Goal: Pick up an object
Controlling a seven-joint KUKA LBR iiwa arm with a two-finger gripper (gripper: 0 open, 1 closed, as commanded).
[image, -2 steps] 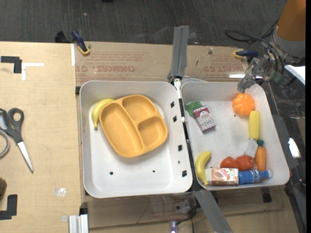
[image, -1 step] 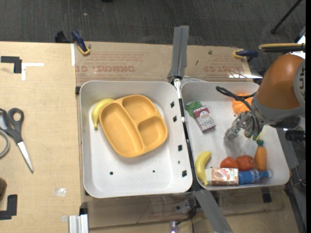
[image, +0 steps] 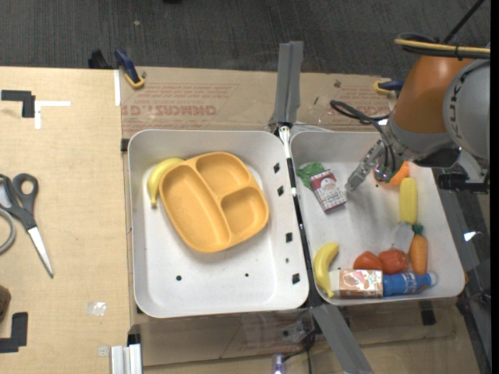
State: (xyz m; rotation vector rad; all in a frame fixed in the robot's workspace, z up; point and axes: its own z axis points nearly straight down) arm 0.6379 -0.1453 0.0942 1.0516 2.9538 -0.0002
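Observation:
My gripper [image: 361, 176] hangs low over the upper part of the right bin [image: 366, 228], just right of a red and white carton [image: 328, 191] and a green packet [image: 311, 171]. An orange piece [image: 399, 175] sits partly behind the wrist, and a yellow corn cob [image: 408, 199] lies to its right. At the bin's front lie a carrot [image: 419, 254], red tomatoes [image: 382, 260], a small banana [image: 324, 264], a juice box [image: 360, 284] and a blue bottle [image: 407, 283]. I see nothing held.
The left bin [image: 203, 287] holds a yellow divided plate [image: 214, 201] with a banana [image: 160, 179] at its left edge. Scissors [image: 28, 216] lie on the wooden bench to the left. A blue clamp [image: 129, 68] sits at the back.

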